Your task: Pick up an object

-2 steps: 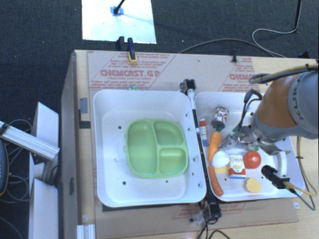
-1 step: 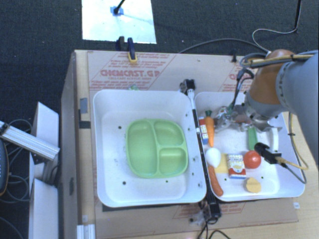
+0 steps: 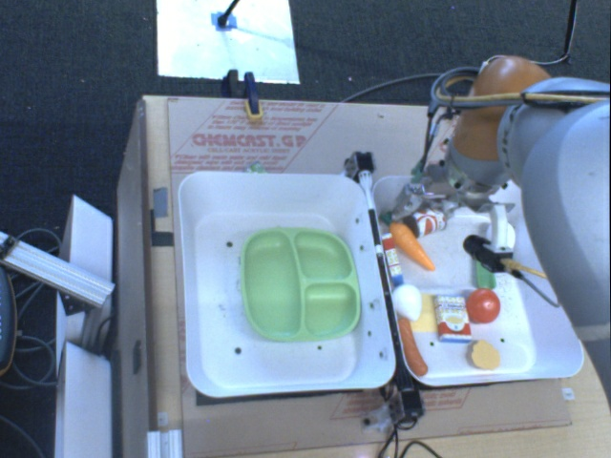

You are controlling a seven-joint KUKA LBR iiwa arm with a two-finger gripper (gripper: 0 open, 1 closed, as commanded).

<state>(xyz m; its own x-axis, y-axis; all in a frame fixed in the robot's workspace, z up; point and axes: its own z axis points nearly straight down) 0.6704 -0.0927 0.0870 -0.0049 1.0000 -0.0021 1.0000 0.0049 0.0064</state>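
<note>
The right bin (image 3: pixel 549 346) holds several small items. My gripper (image 3: pixel 428 201) hangs over its far left corner, just above a red and white can (image 3: pixel 430 223). An orange carrot (image 3: pixel 410 243) lies beside the can, towards the front. Further forward sit a white egg (image 3: pixel 408 301), a red tomato (image 3: pixel 484 305), a small red and yellow carton (image 3: pixel 452 317) and a yellow-orange round piece (image 3: pixel 485 355). A long orange stick (image 3: pixel 412 344) lies along the bin's left wall. Nothing shows between the gripper's tips.
A green divided plate (image 3: pixel 299 282) lies in the middle of the left bin (image 3: pixel 215 351). A red, white and blue tube (image 3: pixel 391 259) rests along the divider between the bins. A green piece (image 3: pixel 487 278) lies near the tomato. The grey arm (image 3: pixel 563 189) covers the right bin's far right side.
</note>
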